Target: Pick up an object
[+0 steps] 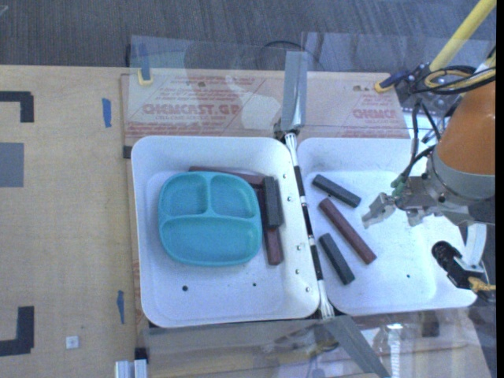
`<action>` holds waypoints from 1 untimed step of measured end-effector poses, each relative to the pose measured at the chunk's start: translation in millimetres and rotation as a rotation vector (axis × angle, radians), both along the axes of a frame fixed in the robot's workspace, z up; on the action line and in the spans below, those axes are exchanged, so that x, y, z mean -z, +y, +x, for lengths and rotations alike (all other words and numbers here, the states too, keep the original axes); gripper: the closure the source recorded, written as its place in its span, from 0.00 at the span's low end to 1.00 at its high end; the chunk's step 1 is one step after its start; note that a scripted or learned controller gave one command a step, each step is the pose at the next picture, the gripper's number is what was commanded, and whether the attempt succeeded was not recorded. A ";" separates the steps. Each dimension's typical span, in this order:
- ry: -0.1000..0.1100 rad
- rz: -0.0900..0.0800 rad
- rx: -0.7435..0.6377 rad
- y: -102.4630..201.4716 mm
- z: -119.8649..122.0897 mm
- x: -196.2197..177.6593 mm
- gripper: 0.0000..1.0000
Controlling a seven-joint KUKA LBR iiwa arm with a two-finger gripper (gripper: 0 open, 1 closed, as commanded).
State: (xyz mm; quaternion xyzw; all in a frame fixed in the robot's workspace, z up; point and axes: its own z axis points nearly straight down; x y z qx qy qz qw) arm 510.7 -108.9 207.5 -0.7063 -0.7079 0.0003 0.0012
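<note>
In the right bin (409, 278) lie three long blocks: a dark grey one (336, 190) at the upper left, a brown one (346, 231) slanting through the middle, and another dark one (336, 258) below it. My gripper (395, 211) hovers over the right bin, just right of the brown block. Its fingers (377, 209) stand open with nothing between them. The left bin (213, 302) holds a teal divided plate (209, 217), with a dark block (272, 201) and a brown block (272, 246) along the plate's right edge.
The arm's orange band (472, 132) and its cables (429, 93) hang over the right bin's right side. A yellow rod (466, 26) slants at the top right. The wooden bench (63, 211) spreads to the left of the bins.
</note>
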 end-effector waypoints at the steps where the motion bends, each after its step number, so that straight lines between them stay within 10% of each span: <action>1: -0.004 -0.002 -0.005 5.0 20.5 112.9 0.00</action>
